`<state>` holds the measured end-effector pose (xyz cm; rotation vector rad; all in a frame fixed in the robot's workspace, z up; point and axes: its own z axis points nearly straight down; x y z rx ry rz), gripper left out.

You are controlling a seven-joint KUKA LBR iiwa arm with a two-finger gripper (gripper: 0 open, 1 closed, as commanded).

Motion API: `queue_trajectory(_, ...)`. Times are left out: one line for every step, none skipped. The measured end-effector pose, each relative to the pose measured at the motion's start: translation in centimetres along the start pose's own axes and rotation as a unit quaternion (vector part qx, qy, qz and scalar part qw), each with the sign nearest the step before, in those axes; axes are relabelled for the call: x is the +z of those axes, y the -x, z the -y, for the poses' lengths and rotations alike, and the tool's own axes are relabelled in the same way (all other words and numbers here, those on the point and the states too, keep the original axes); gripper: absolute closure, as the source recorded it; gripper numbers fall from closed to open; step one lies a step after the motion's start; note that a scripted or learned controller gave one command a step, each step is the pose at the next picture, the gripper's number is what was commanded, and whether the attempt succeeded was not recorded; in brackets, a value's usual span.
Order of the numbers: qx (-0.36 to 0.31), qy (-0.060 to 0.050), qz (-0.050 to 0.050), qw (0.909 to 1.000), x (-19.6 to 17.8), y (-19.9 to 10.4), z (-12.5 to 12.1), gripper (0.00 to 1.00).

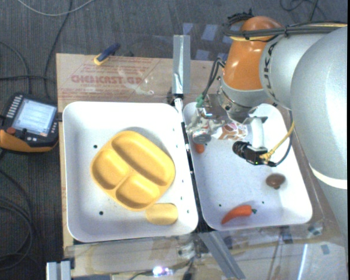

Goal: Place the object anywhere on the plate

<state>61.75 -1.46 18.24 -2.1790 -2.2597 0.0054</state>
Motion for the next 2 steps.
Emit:
queue_trajectory(-0.023,0.0,0.0,0.9997,0.03,-6.96,5.79,1.0)
queue_trajectory(-0.023,0.0,0.0,0.9997,0.03,-6.93,5.78,0.0)
